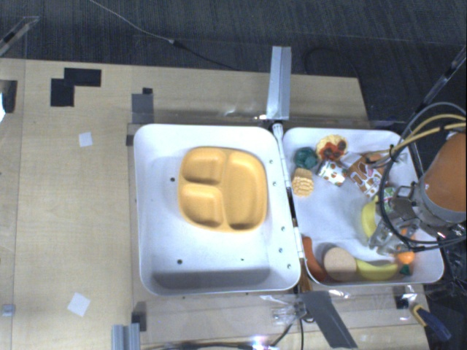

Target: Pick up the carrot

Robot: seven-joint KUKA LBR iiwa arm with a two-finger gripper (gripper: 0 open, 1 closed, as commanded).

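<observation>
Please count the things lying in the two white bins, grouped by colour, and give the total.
Yellow or tan: 5: divided plate, corn cob, two bananas, potato-like piece
Orange: 1: carrot
Green: 1
Multicoloured: 3
Reddish-brown: 1
Total: 11

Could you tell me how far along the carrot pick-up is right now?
Done: the arm has reached into the right bin. In hand: the gripper sits low beside the carrot, near the bananas. Left: a confirmed grasp and lift; the carrot lies in the bin.
</observation>
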